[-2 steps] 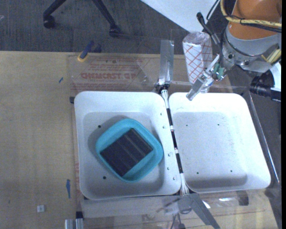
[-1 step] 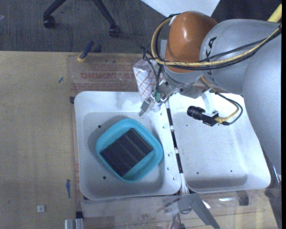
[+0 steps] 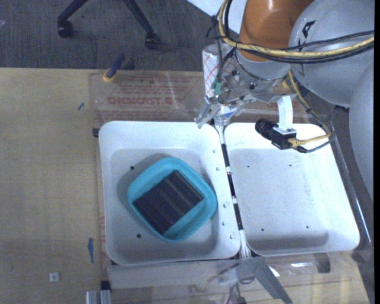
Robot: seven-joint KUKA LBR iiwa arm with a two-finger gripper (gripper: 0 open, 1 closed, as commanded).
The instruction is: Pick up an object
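the metal two-finger gripper (image 3: 215, 114) looks open and holds nothing. the square blue plastic dish with a dark middle (image 3: 171, 198) sits below and left of it. go down slowly over one edge.

The setting reads as a robotics lab or test workshop. A plywood bench (image 3: 41, 178) carries two shallow white bins (image 3: 113, 139) side by side, with a clear acrylic sheet (image 3: 148, 95) printed in red lettering behind them. An industrial arm (image 3: 332, 53) trailing bundled cables (image 3: 309, 142) reaches over them. An office chair's wheeled base (image 3: 107, 18) stands on dark carpet (image 3: 35, 47) beyond.
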